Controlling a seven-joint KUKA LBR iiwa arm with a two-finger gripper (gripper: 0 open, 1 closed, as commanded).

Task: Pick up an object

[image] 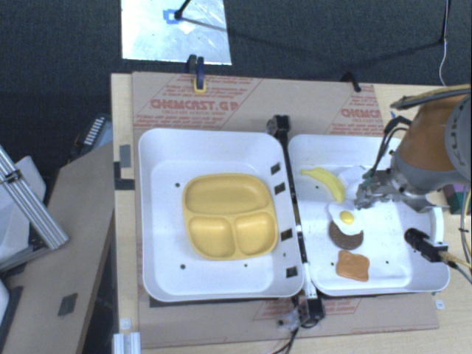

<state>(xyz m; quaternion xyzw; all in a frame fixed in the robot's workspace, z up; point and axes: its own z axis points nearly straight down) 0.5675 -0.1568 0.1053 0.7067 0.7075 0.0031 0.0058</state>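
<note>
In the right bin (317, 275) lie a yellow banana (327, 181), a fried egg (344, 217), a brown round piece (345, 236) just below the egg, and a slice of toast (352, 265) near the front. My gripper (366, 195) hangs low over the bin, just right of the egg and below the banana's right end. Nothing shows between its fingers.
The left bin (158, 271) holds a yellow three-compartment plate (227, 214). A central divider with black clips (284, 190) separates the bins. Cardboard (243, 102) lies under the bins.
</note>
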